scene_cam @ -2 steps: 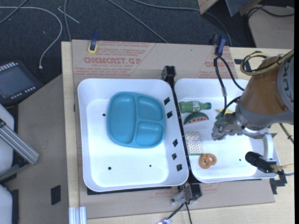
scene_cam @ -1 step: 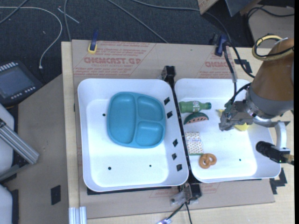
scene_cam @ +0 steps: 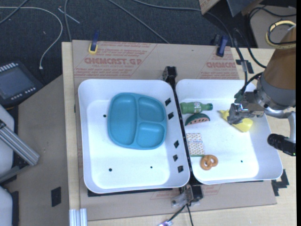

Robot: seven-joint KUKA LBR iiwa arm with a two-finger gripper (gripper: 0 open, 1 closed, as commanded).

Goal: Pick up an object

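My gripper (scene_cam: 236,115) hangs low over the right bin (scene_cam: 225,173), near that bin's right side. A yellow object (scene_cam: 243,125) lies directly under and beside it, partly hidden by the gripper body; a yellow bit also pokes out on its left. Left of the gripper lies a green bottle (scene_cam: 195,107) on its side, with a watermelon slice (scene_cam: 196,119) just below it. A patterned square piece (scene_cam: 194,142) and a brown pretzel (scene_cam: 209,162) lie toward the bin's front.
The left bin (scene_cam: 94,164) holds a blue divided plate (scene_cam: 137,120). A black clipped divider (scene_cam: 176,126) separates the bins. Cables run over the bench's back right and behind it. A black part of the arm (scene_cam: 281,144) sits over the right bin's right rim.
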